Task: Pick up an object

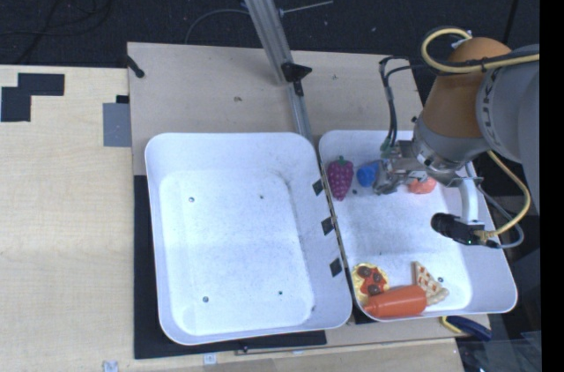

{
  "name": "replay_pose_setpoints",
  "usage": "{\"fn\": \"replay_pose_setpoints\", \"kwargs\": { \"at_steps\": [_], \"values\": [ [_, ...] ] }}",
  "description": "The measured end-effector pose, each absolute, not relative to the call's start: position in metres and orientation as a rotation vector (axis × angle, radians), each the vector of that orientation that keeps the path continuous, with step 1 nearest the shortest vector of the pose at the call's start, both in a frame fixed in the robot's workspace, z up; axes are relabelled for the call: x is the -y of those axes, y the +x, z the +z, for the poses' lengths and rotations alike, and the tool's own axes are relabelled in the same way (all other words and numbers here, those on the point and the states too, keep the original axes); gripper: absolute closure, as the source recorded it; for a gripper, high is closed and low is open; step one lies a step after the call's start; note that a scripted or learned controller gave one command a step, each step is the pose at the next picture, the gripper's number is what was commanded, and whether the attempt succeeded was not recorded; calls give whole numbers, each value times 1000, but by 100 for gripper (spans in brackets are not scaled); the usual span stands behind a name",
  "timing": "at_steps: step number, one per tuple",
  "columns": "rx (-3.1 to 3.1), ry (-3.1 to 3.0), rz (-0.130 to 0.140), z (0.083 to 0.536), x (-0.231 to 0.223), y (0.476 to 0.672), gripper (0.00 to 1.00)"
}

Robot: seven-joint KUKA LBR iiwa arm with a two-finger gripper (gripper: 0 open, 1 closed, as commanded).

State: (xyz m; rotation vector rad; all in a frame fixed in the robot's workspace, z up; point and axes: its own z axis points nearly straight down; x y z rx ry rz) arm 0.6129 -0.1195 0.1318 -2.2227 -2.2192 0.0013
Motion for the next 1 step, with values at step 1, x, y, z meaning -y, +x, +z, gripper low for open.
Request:
{"fn": "replay_pose_setpoints", "kwargs": {
  "at_steps": [1],
  "values": [
    [2223, -2224, -3, 174, 118, 611, 100]
  ]
}}
